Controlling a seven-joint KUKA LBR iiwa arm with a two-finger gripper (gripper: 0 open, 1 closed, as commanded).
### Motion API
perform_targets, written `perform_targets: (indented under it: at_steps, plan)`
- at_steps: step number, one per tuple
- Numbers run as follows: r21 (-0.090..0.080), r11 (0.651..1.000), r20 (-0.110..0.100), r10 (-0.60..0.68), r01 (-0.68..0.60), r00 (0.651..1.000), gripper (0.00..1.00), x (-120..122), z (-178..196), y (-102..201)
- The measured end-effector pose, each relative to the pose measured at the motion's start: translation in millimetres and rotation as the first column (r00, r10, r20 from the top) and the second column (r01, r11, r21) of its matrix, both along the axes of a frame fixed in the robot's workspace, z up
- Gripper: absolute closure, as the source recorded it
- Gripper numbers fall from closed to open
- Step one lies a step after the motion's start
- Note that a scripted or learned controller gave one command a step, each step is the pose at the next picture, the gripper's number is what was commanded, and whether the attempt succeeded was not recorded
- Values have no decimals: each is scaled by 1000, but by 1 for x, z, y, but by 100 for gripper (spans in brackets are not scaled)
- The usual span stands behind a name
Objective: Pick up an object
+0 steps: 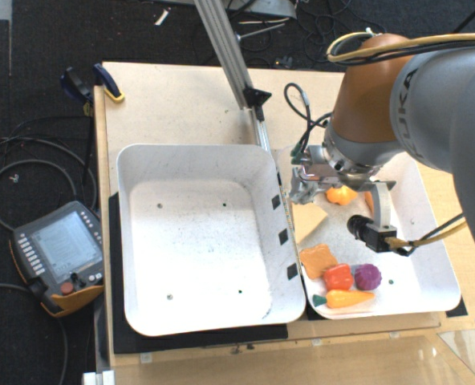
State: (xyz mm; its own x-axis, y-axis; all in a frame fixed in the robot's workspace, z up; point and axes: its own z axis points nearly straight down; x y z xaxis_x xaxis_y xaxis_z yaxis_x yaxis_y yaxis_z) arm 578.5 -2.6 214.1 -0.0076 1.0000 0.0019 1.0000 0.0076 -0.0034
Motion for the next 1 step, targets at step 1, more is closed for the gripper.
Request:
perform_targets:
  at_steps: [1]
  plan:
    - [0, 1000, 1, 0, 0, 1000, 100, -22, 12, 39]
